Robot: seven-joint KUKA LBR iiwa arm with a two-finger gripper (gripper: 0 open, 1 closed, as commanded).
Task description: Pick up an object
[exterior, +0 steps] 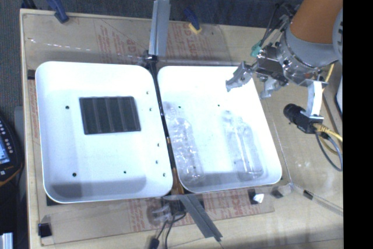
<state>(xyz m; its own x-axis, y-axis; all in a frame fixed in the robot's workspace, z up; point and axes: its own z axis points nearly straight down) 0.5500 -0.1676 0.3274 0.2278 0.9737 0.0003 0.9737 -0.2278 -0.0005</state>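
A dark grey ribbed rectangular pad (110, 115) lies flat in the left bin (52, 178). Two clear plastic bottles lie lengthwise in the right bin (201, 81): one (182, 141) along its left wall, the other (243, 146) toward its right side. My gripper (250, 86) hangs over the right bin's far right corner, above and apart from both bottles. Its fingers (235, 80) are spread open and hold nothing.
A grey metal bar (158, 26) stands at the back between the two bins, and another (198, 216) lies at the front. Blue clamps (57, 7) sit on the bench's far edge. The bench board (291, 160) runs to the right of the bins.
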